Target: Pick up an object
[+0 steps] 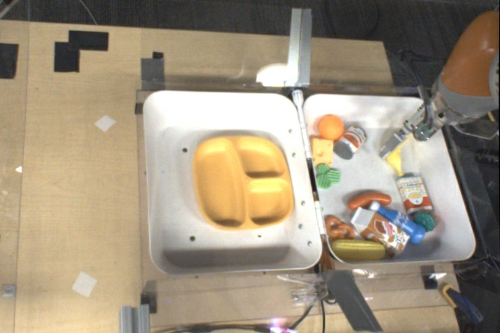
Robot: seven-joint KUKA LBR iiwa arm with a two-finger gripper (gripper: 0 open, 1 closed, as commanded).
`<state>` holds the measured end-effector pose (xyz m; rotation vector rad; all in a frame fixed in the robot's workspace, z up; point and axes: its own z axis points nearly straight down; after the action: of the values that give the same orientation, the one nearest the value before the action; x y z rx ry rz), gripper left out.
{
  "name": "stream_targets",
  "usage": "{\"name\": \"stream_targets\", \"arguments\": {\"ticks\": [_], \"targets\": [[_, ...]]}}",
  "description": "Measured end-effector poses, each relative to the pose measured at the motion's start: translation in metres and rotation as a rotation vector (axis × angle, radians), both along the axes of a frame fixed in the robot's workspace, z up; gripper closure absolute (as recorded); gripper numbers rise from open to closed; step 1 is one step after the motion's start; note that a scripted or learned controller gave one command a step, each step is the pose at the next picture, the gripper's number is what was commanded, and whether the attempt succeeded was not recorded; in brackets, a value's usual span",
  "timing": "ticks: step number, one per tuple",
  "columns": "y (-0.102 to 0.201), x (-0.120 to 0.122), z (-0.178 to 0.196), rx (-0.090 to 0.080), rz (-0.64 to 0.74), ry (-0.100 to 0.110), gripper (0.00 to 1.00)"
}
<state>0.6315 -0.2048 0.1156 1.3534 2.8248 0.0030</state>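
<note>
My gripper [393, 144] hangs over the upper right part of the right bin [461, 202], coming in from the right edge under the orange band of the arm [471, 66]. Just below its tip lies a small yellow piece [394, 162]. To its left are an orange ball [330, 126], a small red and white can [353, 139], a yellow block [322, 149] and a green toy [328, 177]. Lower down lie a small sauce bottle [412, 192], a red sausage [367, 200], a blue toy [402, 223], a pretzel [338, 227] and a yellow-green pickle [358, 249].
The left bin [168, 167] holds a yellow divided tray [242, 180]. A metal post [300, 46] stands behind the ridge between the two bins. Wooden bench surface stretches to the left.
</note>
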Motion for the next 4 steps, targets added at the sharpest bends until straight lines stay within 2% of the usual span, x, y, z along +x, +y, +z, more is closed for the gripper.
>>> {"name": "stream_targets", "arguments": {"ticks": [1, 2, 3, 4], "targets": [[0.052, -0.058, -0.008, 0.005, -0.277, 0.003, 0.0], [0.025, -0.039, -0.027, 0.002, -0.202, -0.002, 0.0], [0.026, -0.036, -0.013, 0.001, -0.196, -0.012, 1.0], [-0.002, -0.065, 0.066, -0.002, -0.102, -0.005, 1.0]]}}
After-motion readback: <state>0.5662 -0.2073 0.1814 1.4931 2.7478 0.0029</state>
